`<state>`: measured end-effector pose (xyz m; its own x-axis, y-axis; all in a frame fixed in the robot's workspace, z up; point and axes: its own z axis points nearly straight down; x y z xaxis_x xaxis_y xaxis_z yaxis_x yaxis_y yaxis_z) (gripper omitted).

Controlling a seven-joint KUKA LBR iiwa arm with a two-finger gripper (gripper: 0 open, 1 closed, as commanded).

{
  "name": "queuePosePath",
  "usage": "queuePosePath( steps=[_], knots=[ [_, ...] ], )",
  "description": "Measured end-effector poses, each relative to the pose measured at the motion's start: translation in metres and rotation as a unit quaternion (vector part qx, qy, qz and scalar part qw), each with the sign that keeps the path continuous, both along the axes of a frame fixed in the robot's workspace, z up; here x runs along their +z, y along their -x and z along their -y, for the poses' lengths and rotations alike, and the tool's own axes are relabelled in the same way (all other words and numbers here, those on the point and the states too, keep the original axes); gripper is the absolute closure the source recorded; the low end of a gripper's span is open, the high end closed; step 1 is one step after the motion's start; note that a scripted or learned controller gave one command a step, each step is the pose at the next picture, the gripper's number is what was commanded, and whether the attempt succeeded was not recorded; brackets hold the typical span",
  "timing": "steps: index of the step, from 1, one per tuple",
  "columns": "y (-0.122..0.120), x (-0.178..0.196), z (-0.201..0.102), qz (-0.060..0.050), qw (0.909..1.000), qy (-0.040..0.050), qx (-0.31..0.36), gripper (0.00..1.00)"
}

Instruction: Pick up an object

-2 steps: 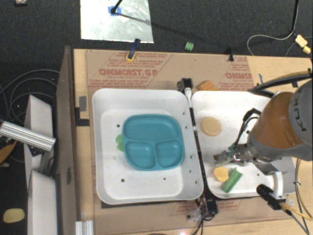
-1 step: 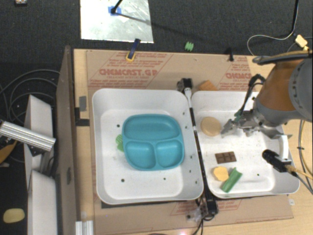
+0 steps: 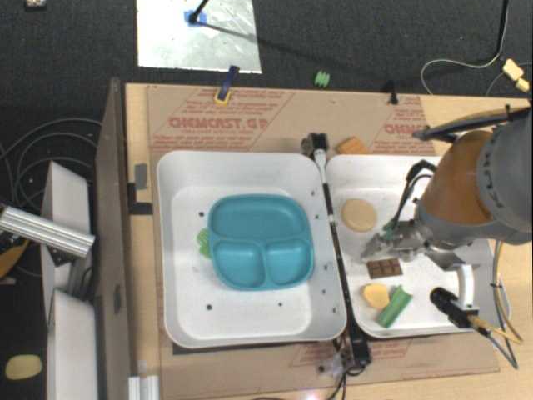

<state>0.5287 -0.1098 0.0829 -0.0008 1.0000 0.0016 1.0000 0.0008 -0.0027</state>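
Observation:
The right bin [image 3: 371,172] holds a round tan disc [image 3: 360,215], a brown chocolate-bar piece [image 3: 385,267], a yellow chunk [image 3: 376,294] and a green stick [image 3: 394,305]. My gripper [image 3: 381,244] hangs low over this bin, just above the chocolate piece and below the tan disc. Nothing shows between its fingers. A blue three-compartment tray [image 3: 259,241] lies in the left bin [image 3: 187,223], with a green item [image 3: 202,242] peeking out at its left edge.
An orange block [image 3: 351,146] lies on the cardboard behind the right bin. A yellow and blue clip [image 3: 226,87] sits at the board's far edge. The central divider [image 3: 331,232] separates the bins. The arm's body covers the right bin's right side.

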Motion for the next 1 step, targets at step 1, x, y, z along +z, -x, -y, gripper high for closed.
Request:
queuePosePath(
  steps=[1],
  knots=[
    [0.0193, 0.0012, -0.0132, 0.001, 1.0000, 0.0004, 0.000, 0.00]
  ],
)
